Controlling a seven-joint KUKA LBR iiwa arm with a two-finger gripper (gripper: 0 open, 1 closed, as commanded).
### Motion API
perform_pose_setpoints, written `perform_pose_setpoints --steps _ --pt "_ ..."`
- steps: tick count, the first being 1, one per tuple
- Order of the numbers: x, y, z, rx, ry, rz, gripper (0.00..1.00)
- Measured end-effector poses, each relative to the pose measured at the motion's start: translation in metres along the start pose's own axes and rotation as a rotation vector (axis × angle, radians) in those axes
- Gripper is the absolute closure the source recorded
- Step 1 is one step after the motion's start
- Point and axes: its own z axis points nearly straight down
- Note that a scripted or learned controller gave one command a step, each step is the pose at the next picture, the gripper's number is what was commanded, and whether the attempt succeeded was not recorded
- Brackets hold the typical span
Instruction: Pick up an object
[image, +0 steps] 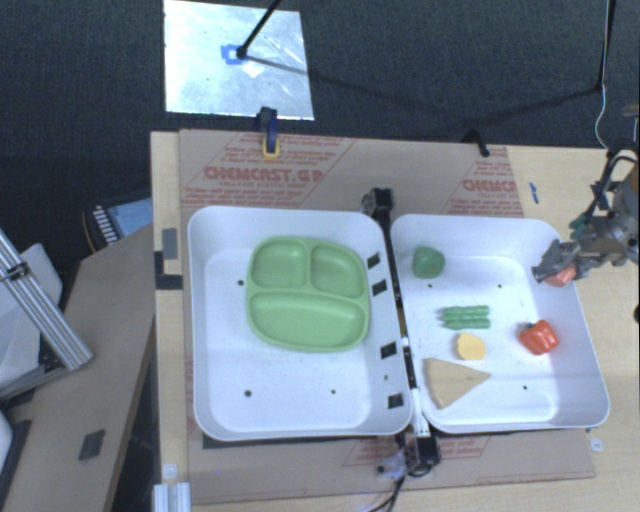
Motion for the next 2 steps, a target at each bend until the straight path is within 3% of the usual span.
perform_pose_setpoints --steps 2 --pt "0.114 0.003 0.013 0.003 0.003 -0.005 1.0"
